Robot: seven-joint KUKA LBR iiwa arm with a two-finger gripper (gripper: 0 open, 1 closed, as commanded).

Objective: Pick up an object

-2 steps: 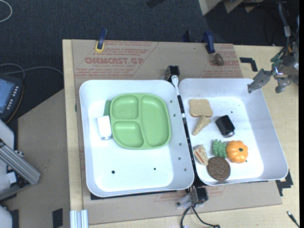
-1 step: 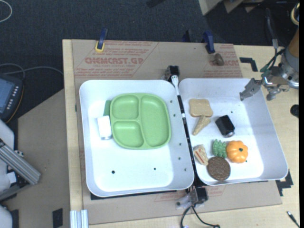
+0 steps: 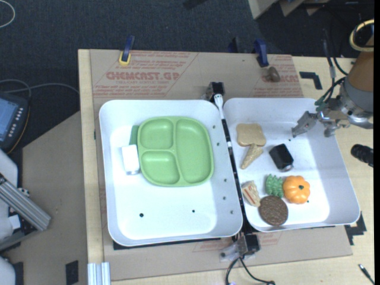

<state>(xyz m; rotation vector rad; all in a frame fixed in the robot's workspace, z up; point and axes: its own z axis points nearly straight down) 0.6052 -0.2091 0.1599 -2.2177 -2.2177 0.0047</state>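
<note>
The end effector (image 3: 309, 125) hovers spread and holding nothing over the right bin (image 3: 338, 177) — the approach step. Next, a descent toward the black block (image 3: 281, 157) just below-left — nearest candidate.

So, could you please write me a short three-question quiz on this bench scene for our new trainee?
1. True or false: the light green three-compartment plastic plate lies in the left white bin.
2. Which thing lies nearest the small orange toy pumpkin? A) small white rectangular block B) green toy broccoli C) tan toast-shaped slice
3. Fill in: the arm's hand hovers over the ___ bin.

Key:
1. True.
2. B; the two sit side by side in the right white bin.
3. Right, near its far right corner.
</note>
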